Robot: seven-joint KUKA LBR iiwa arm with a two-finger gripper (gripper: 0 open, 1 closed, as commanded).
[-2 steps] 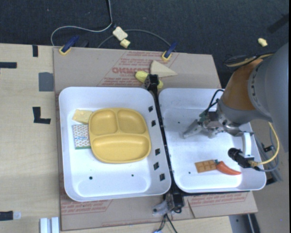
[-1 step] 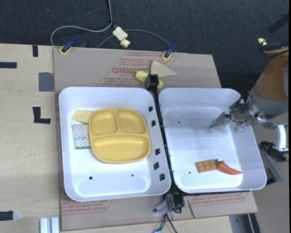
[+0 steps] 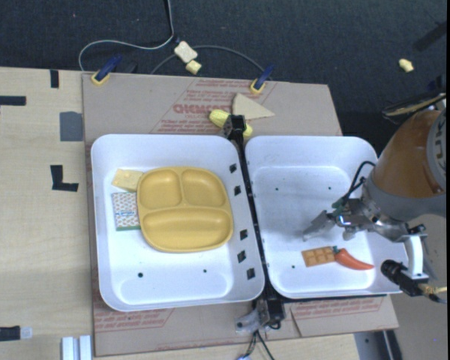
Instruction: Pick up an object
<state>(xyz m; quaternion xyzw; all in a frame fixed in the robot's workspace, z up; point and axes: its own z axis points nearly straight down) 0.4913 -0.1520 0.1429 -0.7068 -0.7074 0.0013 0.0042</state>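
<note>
In the right bin (image 3: pixel 307 156) a brown waffle-like biscuit (image 3: pixel 319 256) lies near the front wall, with an orange carrot-shaped toy (image 3: pixel 354 260) touching its right end. My gripper (image 3: pixel 328 223) reaches in from the right and hangs low over the bin floor, just behind these two items and apart from them. Nothing shows in its grasp. The left bin (image 3: pixel 172 287) holds a yellow divided plate (image 3: pixel 185 208), a pale yellow wedge (image 3: pixel 126 178) and a small patterned card (image 3: pixel 124 210) at the plate's left side.
A black divider with clips (image 3: pixel 244 201) runs between the bins. Behind them on the cardboard lie a tan triangular scrap (image 3: pixel 251 107) and a small yellow piece (image 3: pixel 220 116). Cables and two blue clamps (image 3: pixel 105 72) sit at the back edge.
</note>
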